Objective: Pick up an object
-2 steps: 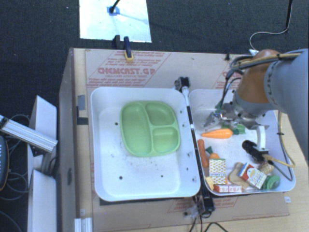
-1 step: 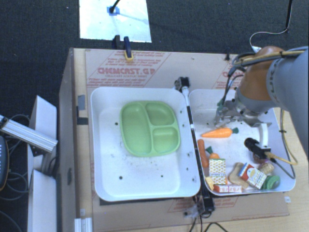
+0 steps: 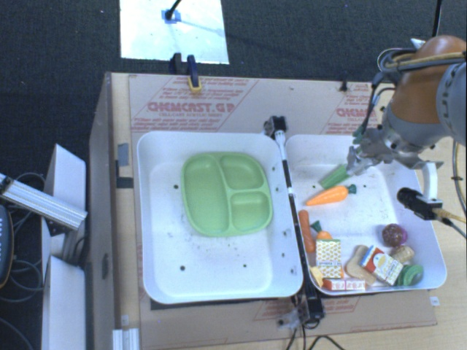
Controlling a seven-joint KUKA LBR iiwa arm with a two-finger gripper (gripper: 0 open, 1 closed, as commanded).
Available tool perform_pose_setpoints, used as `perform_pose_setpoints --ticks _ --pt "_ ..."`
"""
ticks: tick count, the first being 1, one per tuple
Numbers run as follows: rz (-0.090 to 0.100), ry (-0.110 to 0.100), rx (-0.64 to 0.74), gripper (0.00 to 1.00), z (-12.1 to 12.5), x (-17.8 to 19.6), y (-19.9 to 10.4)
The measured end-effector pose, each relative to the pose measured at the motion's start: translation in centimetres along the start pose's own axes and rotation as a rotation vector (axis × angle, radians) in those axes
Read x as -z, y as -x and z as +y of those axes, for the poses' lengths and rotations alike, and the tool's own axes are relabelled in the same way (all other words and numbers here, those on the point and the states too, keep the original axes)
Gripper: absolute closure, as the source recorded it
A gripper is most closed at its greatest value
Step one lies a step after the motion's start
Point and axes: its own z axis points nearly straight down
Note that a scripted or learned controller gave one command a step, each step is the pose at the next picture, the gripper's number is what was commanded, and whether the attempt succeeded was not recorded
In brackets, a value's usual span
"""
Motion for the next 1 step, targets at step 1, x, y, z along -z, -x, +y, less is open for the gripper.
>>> perform_pose_setpoints --ticks 1 --pt "0.001 -0.002 0.000 0.00 -0.05 -0.09 -0.03"
